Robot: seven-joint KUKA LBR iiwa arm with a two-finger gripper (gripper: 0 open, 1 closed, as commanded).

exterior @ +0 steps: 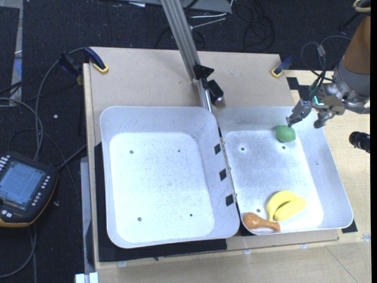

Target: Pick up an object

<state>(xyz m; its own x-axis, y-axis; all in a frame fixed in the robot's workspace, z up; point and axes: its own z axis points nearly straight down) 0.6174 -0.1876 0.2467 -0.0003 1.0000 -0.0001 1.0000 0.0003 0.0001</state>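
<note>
Robot lab: plywood bench (153, 81), teach pendant (23, 187) (floor, left), loose cables (35, 117), aluminium strut (182, 34).

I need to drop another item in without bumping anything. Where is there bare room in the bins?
The left bin has a bare floor from wall to wall. In the right bin the middle is free, between the green ball and the yellow banana. It is crowded at the near edge, around the banana and orange piece, and by the claw.
</note>
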